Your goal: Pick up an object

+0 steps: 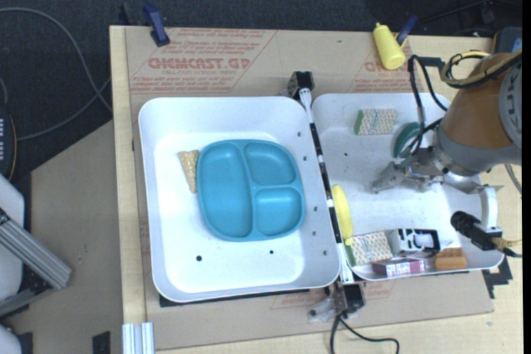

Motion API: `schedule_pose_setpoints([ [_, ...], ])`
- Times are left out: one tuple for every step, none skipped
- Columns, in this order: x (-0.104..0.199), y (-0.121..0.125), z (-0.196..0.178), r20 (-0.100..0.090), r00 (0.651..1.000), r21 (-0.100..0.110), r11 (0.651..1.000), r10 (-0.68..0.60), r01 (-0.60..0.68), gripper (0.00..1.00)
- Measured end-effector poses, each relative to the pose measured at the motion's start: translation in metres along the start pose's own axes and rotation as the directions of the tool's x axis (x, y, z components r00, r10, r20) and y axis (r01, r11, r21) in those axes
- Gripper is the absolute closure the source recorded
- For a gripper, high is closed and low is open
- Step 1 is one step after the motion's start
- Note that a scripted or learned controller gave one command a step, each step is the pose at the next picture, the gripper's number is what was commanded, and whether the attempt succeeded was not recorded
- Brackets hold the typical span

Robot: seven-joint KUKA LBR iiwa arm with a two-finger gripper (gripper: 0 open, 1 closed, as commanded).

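Camera view — glossy blue three-compartment plate point(249, 188) in left white bin point(166, 261).

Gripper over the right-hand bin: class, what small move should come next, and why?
Probably a short shift toward the sponge at the bin's far edge, then down. The gripper sits over bare floor of the right bin, with nothing seen between its fingers.

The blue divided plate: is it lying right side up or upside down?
Right side up: the blue divided plate shows its three hollow compartments facing upward.
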State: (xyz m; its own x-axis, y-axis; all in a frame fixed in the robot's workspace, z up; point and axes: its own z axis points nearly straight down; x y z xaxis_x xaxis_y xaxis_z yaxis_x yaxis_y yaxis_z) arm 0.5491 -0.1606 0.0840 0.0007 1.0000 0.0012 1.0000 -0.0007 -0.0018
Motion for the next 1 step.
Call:
schedule_pose_setpoints([
  [-0.0178,0.0871,-0.0014,0.002,1.0,-0.003,1.0,-0.001,0.001,0.0],
])
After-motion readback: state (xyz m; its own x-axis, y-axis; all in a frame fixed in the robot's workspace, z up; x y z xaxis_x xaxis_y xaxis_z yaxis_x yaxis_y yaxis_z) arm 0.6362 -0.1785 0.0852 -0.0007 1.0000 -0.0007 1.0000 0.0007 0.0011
